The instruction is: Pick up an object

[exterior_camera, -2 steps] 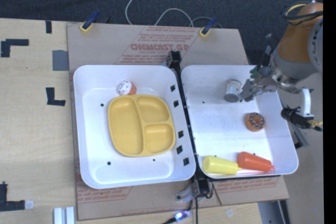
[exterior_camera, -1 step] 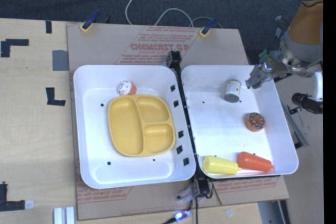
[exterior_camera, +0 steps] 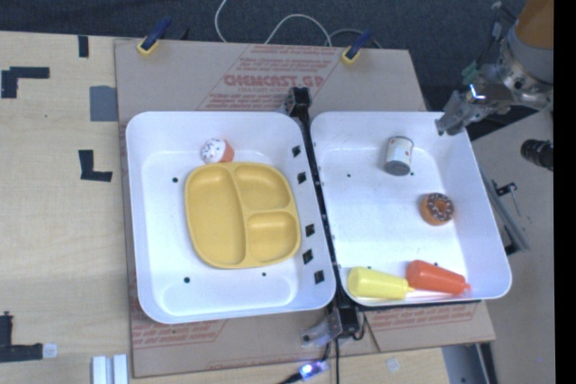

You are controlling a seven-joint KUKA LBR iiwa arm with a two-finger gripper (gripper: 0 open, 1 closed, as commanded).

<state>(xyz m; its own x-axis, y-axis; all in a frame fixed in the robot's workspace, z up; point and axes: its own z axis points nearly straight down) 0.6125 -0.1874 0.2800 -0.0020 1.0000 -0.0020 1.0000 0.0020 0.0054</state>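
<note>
Gripper [exterior_camera: 454, 120] hangs off the right bin's [exterior_camera: 468, 159] far corner, grip state unclear from where I stand. Yellow tray [exterior_camera: 241, 213], carrot [exterior_camera: 437, 277], doughnut [exterior_camera: 437, 209], small can [exterior_camera: 398, 155]: round ones may roll away.

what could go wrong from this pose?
Judging from this one frame:
1. The gripper sits over the right white bin's far right rim; a straight descent may hit the wall.
2. The small grey cylinder looks likely to roll if nudged.
3. The orange carrot-shaped toy and yellow corn-shaped toy touch at the near wall, so a grasp there could catch both.
</note>
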